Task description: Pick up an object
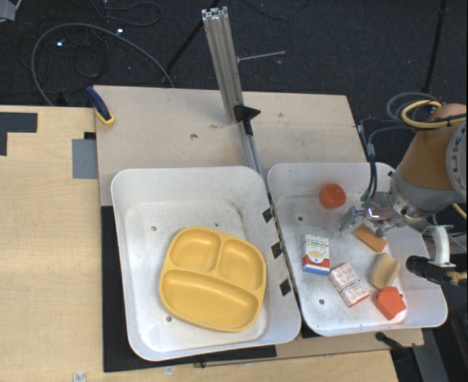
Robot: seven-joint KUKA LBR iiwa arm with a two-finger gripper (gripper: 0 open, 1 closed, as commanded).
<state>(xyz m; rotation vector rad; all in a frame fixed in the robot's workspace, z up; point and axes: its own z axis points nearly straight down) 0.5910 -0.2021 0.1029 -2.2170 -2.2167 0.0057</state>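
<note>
Dark carpeted floor (337, 22) at the back, strewn with black cables (67, 34). In front of it a pale surface (306, 126) with an upright aluminium post (222, 62) near the middle and a small blue-and-yellow item (100, 107) at the far left corner. To the left, a light wooden board (27, 245).

Two white bins side by side on the surface. In the left bin (124, 193), a yellow divided tray (213, 278), lying flat toward the near right corner.

In the right bin (298, 183), six small things: an orange ball (333, 195) toward the back; a tan block (370, 238) near the right side; a white carton with red and blue print (317, 255) in the middle; a pinkish patterned box (349, 283) just in front of it; a beige oblong piece (384, 271) to the right of that; a red-orange block (391, 302) at the near right corner.

Grey arm with orange band (425, 161) reaching in from the right. Tool (368, 216) low over the right bin, between the orange ball and the tan block, just beside the tan block's far edge. Cannot tell whether spread or pressed together; nothing seen pinched in it.
</note>
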